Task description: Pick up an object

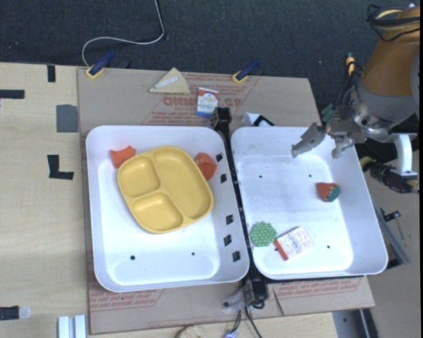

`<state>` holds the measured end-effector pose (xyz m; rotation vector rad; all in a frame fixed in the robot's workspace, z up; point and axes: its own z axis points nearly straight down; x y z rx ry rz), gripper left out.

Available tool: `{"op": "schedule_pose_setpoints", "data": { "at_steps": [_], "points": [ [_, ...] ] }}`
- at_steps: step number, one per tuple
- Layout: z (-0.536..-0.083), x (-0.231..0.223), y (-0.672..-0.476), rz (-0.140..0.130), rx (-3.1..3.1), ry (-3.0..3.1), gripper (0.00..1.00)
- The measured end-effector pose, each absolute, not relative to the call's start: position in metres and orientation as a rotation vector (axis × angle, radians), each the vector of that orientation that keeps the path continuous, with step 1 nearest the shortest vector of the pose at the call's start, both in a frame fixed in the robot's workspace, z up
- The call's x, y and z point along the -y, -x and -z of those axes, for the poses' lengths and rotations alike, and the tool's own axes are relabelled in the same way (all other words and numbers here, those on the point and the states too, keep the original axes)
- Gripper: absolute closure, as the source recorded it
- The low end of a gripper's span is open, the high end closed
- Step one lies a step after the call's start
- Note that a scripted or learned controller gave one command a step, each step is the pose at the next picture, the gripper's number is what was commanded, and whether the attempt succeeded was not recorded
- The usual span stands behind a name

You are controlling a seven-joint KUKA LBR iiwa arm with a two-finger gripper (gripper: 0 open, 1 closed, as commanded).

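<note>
In the right bin [366, 255] lie a small red and teal object [328, 191], a green knobbly ball [263, 233] and a white and red carton [293, 243]. My gripper [316, 148] hangs over the bin's far edge, up and left of the red and teal object. It is open, its two fingers spread apart with nothing between them. The left bin [162, 266] holds a yellow divided plate [166, 187], an orange piece [123, 155] and a red-orange cup [206, 165].
Behind the bins, on the cardboard sheet, stand a small red and white carton [207, 102] and a pale wedge [170, 82]. Blue clamps [99, 65] grip the sheet's far edge. A white cable [155, 20] loops across the dark floor.
</note>
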<state>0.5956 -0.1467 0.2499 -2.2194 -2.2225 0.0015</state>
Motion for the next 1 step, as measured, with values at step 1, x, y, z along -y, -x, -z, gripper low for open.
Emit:
{"op": "schedule_pose_setpoints", "data": {
  "at_steps": [1],
  "points": [
    [-0.1803, 0.2111, -0.6063, -0.006, 2.220, 2.221, 0.00]
  ]
}}
